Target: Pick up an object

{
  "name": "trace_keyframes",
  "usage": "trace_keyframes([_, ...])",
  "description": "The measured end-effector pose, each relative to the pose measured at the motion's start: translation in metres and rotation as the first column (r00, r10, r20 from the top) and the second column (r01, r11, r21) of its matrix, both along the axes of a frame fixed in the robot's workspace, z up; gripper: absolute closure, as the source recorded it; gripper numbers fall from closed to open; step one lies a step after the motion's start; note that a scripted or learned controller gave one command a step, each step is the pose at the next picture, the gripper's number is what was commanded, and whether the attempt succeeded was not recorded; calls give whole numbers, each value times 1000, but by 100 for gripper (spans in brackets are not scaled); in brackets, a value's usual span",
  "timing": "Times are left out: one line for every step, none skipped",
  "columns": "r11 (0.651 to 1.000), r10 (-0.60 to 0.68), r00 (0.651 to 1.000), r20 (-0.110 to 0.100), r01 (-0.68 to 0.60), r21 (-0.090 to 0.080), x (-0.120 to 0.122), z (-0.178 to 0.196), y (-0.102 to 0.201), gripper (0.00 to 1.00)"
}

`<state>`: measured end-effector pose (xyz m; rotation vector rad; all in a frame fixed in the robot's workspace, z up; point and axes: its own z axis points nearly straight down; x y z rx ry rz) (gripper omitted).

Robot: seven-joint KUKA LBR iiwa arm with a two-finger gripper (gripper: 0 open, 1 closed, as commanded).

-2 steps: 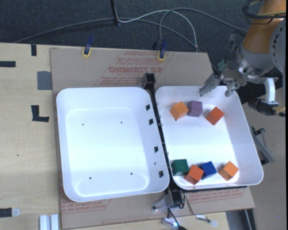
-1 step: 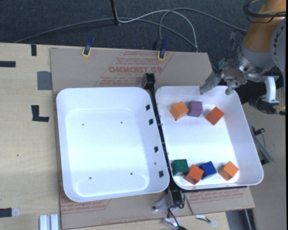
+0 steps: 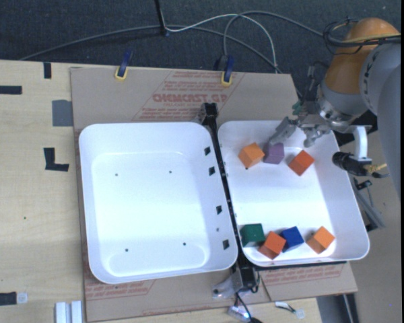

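Observation:
Several small blocks lie in the right bin [image 3: 337, 200]. Near its far edge sit an orange block [image 3: 252, 155], a purple block [image 3: 274, 153] and an orange-red block [image 3: 300, 162]. Along the near edge are a green block [image 3: 252, 234], an orange block [image 3: 273, 244], a blue block [image 3: 291, 237] and another orange block [image 3: 320, 239]. My gripper [image 3: 295, 137] hangs over the far end of the right bin, just above and behind the purple and orange-red blocks. It is open, with nothing between its fingers; the left fingertip is close to the purple block.
The left bin [image 3: 94, 180] stands beside the right one, with black clips along the shared wall. The arm's grey and orange body [image 3: 353, 73] fills the far right. Cables run across the dark floor behind the bench.

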<state>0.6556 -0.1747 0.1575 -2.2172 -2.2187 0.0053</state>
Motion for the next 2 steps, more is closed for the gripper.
trace_keyframes([1000, 0, 1000, 9, 0, -3, 1, -40, -5, 0])
trace_keyframes([1000, 1, 1000, 9, -1, -1, 2, -67, -4, 0])
